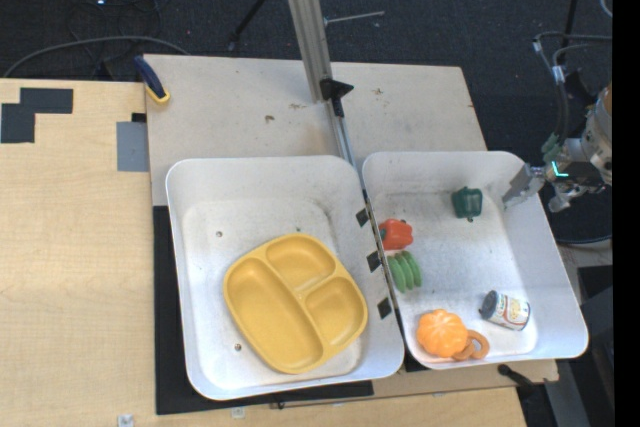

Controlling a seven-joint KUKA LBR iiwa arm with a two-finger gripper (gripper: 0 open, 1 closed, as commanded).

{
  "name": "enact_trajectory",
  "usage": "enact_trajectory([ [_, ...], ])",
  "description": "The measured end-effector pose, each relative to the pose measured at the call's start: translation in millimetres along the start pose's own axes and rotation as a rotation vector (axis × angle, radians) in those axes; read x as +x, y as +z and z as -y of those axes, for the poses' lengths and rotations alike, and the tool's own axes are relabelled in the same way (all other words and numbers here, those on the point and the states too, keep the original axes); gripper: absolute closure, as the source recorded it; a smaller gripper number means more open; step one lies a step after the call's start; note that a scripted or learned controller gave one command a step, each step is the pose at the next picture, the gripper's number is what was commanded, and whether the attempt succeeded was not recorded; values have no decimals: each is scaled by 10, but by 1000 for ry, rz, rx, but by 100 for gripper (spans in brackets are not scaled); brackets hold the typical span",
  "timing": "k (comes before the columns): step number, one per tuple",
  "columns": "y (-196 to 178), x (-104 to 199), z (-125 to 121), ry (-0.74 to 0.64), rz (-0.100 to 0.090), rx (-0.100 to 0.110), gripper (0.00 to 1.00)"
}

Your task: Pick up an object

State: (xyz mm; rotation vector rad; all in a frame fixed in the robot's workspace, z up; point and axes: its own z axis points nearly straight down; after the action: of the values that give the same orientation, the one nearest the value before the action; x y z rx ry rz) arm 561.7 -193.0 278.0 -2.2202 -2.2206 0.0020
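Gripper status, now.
Gripper: open, holding nothing, at the right bin's right rim, apart from the green pepper.

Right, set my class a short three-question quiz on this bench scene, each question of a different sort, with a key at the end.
1. True or false: the yellow divided tray lies in the left bin.
2. Multiple choice: which thing in the right bin lies nearest the gripper?
A. the orange toy
B. the dark green pepper
C. the small can
3. Fill in: the light green vegetable lies just below the ____ one in this view, close to the bin's left wall.

Key: 1 true; 2 B; 3 red
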Motion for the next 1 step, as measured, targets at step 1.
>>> enact_trajectory([
  [1,-2,0,-1,0,0,-1,0],
])
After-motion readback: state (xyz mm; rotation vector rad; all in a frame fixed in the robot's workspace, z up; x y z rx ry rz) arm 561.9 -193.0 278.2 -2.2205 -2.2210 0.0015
